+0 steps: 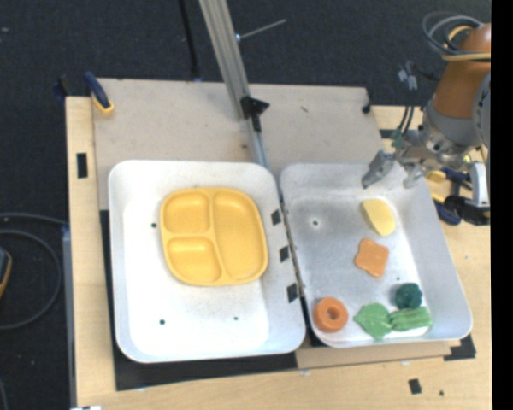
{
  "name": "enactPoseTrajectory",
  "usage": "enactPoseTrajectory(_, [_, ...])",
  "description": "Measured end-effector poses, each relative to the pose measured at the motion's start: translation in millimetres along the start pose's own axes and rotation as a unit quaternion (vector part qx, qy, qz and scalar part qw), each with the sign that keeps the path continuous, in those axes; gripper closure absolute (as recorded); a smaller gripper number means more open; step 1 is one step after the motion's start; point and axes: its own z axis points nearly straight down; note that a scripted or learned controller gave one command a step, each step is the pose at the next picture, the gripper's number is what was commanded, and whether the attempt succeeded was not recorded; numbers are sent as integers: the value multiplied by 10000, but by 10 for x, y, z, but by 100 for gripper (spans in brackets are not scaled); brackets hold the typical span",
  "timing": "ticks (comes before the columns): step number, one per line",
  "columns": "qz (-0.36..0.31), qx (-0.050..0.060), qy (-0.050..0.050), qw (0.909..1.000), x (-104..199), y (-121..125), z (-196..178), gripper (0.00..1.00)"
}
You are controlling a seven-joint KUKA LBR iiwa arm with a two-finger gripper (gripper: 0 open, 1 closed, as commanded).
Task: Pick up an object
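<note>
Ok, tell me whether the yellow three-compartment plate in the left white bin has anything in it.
Empty. The yellow three-compartment plate shows bare yellow in all three sections, lying flat in the left white bin.

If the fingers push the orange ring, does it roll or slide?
Likely slides: the orange ring lies flat on the bin floor, hole up. Looks small and light, so probably moves easily. It may bump the green piece close beside it.
</note>
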Motion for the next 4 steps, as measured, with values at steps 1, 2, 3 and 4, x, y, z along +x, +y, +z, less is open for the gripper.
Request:
enactPoseTrajectory(1, [-5, 4, 2, 10000, 71, 42, 565, 0])
enactPoseTrajectory(2, [-18, -6, -5, 10000, 61, 45, 742, 0])
enactPoseTrajectory(3, [-36, -33, -31, 10000, 48, 60, 606, 100])
enactPoseTrajectory(4, [-20, -42, -8, 10000, -42, 138, 58, 100])
